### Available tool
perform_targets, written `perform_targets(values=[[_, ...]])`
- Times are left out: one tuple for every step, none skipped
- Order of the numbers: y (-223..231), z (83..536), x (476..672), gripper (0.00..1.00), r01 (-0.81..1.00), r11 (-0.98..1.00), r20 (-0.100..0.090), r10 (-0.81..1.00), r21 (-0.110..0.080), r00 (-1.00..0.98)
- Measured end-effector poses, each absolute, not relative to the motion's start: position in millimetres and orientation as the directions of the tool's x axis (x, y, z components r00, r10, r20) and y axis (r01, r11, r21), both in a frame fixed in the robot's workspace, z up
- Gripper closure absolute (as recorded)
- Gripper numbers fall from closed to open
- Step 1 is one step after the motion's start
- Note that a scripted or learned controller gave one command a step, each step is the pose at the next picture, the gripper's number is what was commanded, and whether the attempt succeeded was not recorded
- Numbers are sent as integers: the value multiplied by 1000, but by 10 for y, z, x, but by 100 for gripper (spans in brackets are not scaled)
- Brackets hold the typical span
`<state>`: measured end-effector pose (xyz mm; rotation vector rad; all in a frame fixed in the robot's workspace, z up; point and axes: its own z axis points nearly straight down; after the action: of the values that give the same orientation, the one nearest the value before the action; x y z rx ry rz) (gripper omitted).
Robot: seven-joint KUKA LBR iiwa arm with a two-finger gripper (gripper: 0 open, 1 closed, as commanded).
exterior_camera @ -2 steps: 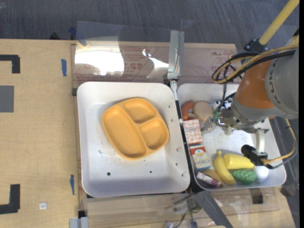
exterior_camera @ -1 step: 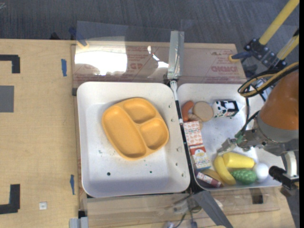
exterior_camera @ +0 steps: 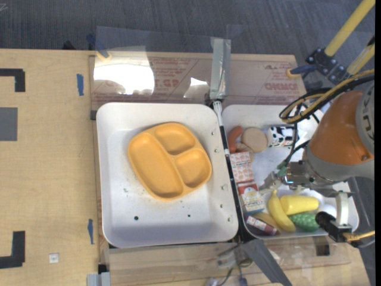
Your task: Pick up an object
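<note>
claw (exterior_camera: 284, 180) hovers above banana (exterior_camera: 278, 213) in right bin (exterior_camera: 351, 219); grip state unclear.

Orange divided plate (exterior_camera: 170, 159) in left bin (exterior_camera: 113, 219); arm (exterior_camera: 342, 139) over right bin's clutter

A yellow divided plate (exterior_camera: 170, 159) lies mid left bin (exterior_camera: 113, 219), clear sheeting (exterior_camera: 155, 76) at its twelve o'clock, blue tape (exterior_camera: 80, 83) on the wooden bench (exterior_camera: 44, 177) at ten
</note>
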<state>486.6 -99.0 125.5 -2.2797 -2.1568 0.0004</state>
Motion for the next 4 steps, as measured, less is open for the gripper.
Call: perform_targets(values=[[-1015,1050,5529,0,1000,30,-3,1000,2,-30],[-1354,935,4935,0,997,-79,0,997,-4,79],[-1183,885,4829,0,953,303,-6,953,10,-303],[-1180,996,4845,100,953,303,-8,953,15,-302]])
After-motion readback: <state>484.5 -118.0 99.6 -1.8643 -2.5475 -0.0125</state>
